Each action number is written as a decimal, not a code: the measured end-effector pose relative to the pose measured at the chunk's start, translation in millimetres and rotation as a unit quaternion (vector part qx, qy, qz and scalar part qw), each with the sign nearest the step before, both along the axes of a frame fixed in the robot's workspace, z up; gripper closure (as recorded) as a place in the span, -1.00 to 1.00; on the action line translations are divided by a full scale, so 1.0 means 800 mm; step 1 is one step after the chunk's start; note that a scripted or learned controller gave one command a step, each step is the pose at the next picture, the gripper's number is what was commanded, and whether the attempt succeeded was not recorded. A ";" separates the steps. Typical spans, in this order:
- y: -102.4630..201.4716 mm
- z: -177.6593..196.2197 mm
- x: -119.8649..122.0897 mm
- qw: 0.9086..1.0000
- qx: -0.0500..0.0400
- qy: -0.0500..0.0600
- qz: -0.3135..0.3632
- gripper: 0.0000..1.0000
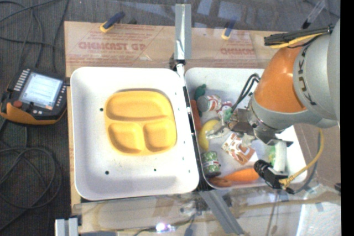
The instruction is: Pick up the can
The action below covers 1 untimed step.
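While the arm leans over the right bin, gripper [237, 120]: low among the clutter, under the grey and orange wrist; whether it is spread or pressed together cannot be told, and nothing is seen pinched in it.
Camera view, can [211, 162]: small, green-labelled, dark-topped, apparently upright; it sits near the gripper, down and to the left of it, against the bin's left wall.
Neighbours of the gripper: a yellow fruit [208, 131] just to its left, a red-and-white packet [239, 147] just below it, a carrot [239, 176] further below, beside the can.
Right bin [298, 153]: its bare wall lies to the gripper's right.
Risk, wrong object: the gripper looks closer to the fruit and packet than to the can, so closing here would likely catch one of those.
Risk, crowding: wall and carrot hem the can in; it could tip or slip aside.
Writing, board [110, 46]: "CHEMCAST GP", mirrored.
Writing, arm [301, 72]: "KU", the rest hidden.
Can label: too small to read.
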State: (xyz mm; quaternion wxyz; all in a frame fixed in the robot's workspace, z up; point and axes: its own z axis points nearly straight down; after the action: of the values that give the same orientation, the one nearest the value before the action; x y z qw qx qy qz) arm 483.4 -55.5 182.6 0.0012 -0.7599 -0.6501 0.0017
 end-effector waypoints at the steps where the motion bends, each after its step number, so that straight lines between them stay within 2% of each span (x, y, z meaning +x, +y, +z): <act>1: 0.025 0.016 0.073 0.996 -0.002 0.001 -0.085 -1.00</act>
State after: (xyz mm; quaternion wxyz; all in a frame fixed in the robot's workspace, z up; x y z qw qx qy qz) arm 541.4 -35.5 195.0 0.0001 -0.8126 -0.5828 0.0034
